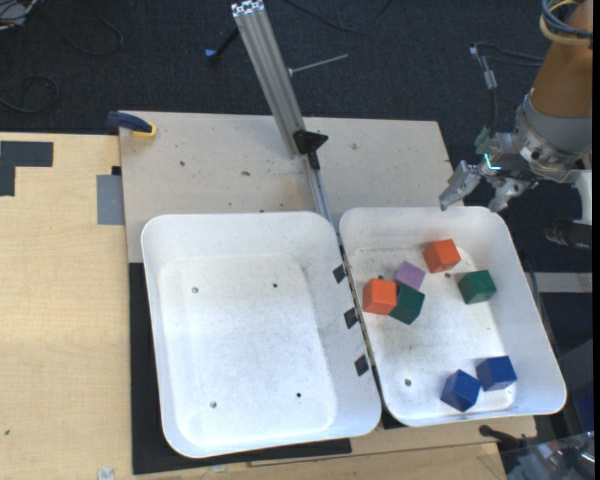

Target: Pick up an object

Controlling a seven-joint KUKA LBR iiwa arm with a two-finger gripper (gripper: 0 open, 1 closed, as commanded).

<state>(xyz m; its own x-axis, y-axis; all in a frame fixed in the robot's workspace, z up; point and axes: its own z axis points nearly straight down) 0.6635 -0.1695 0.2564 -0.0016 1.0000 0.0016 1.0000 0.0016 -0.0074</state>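
The gripper (477, 190) is seen above the far edge of the right bin (540, 348), its jaws spread apart with nothing held between them. Coloured blocks, including an orange block (441, 256), are scattered inside that bin.

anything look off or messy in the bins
Nothing stands out. The blocks all sit inside the right bin, three bunched together near its divider side: orange block, purple block, dark green block.

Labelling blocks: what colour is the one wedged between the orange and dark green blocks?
Light purple, in the camera view.
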